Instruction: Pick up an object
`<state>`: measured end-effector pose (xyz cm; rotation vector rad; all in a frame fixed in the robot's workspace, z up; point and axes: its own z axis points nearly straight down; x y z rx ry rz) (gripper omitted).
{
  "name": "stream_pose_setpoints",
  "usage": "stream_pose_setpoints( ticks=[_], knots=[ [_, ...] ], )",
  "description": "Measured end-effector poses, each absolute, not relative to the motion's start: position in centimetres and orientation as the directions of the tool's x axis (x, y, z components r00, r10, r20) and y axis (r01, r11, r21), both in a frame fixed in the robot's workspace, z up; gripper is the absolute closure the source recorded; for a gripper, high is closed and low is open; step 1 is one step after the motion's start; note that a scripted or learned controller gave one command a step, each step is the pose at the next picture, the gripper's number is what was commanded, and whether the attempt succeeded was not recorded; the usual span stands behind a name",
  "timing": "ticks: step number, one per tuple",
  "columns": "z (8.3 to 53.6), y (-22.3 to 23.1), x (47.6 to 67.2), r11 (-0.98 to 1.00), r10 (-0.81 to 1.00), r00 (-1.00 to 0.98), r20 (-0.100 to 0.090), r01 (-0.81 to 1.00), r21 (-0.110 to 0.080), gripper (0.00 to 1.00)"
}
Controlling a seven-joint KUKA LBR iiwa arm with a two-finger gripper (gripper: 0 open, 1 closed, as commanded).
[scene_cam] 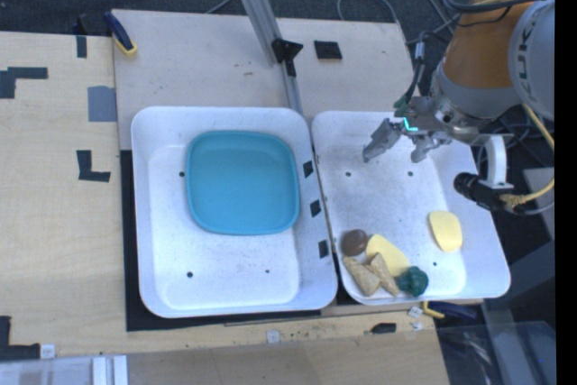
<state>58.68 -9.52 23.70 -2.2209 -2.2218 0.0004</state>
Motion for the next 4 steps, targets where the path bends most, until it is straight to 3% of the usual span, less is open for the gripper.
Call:
stream_pose_setpoints(
  ticks=[1, 4],
  knots=[
    [23.7, -9.5, 58.7, 0.0, 1.0, 0.0, 0.0, 1.0, 0.0, 0.0],
    [8.8, -9.3, 58.0, 0.001, 1.0, -0.001, 0.0, 1.0, 0.0, 0.0]
  ],
)
